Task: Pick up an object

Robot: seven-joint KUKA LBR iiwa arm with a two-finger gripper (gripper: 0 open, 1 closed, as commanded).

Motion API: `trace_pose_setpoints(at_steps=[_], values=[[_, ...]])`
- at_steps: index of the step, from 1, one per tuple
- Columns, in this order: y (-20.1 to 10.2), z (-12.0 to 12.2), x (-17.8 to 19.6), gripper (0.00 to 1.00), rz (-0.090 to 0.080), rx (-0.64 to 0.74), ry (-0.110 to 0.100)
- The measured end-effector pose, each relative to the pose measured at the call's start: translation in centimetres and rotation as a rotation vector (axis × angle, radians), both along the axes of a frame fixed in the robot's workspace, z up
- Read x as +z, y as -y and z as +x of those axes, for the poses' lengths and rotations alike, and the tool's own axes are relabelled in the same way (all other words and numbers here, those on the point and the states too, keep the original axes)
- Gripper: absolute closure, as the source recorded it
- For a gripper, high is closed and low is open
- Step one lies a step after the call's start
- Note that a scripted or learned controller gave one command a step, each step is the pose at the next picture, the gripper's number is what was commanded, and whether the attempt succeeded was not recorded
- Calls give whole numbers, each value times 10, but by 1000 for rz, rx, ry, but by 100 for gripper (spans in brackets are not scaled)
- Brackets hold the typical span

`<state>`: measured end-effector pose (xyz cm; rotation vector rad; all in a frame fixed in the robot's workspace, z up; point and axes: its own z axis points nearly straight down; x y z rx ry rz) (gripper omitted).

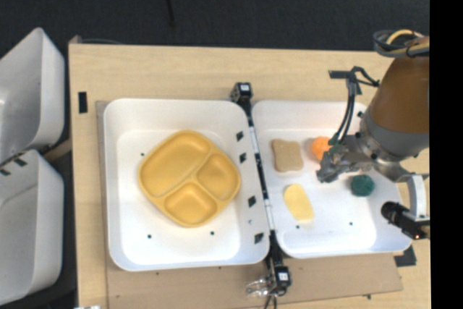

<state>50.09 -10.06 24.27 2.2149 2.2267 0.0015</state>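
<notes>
Reaching: the arm (402,101) leans in over the right bin (329,242), its gripper (334,168) low among the objects; whether it is spread or closed cannot be told.
Left bin (116,242): beside the right bin, bearing a yellow divided plate (189,177).
Tan block (287,155): left of the gripper, lying clear.
Yellow oval (298,202): below-left of the gripper, apart from the rest and probably the easiest pick.
Green ball (362,186): just right of the gripper.
Orange ball (319,148): just above-left of the gripper, crowded by the tan block; a descent here likely needs centring.
</notes>
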Motion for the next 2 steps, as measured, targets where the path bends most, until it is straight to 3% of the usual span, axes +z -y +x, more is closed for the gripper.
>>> trace_pose_setpoints(at_steps=[2], values=[[-96, 31, -3, 100, 1, 1, 1]])
